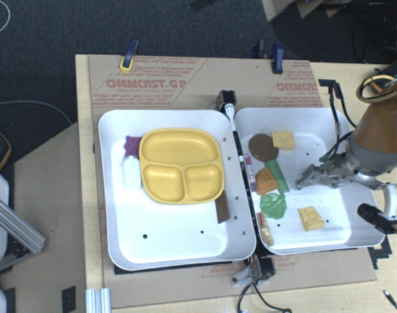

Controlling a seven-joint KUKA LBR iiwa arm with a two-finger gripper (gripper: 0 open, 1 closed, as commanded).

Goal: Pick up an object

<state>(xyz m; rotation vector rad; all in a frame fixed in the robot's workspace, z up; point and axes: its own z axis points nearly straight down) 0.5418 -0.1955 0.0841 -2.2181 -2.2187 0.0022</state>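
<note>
The right bin (328, 240) holds several small items: a brown round disc (263, 147), a pale yellow block (283, 140), a green stick (277, 176) beside an orange piece (266, 182), a crumpled green piece (273, 205) and a yellow wedge (311, 218). My gripper (306, 177) hangs over the middle right of this bin and points left. It is open with nothing between its fingers. It stands right of the green stick and above the yellow wedge, apart from both.
A yellow divided plate (182, 165) lies in the left bin (172, 246), with a purple item (132, 145) and a white bottle (131, 173) at its left and a brown strip (221, 208) at its right. Cables run along the divider (240, 168).
</note>
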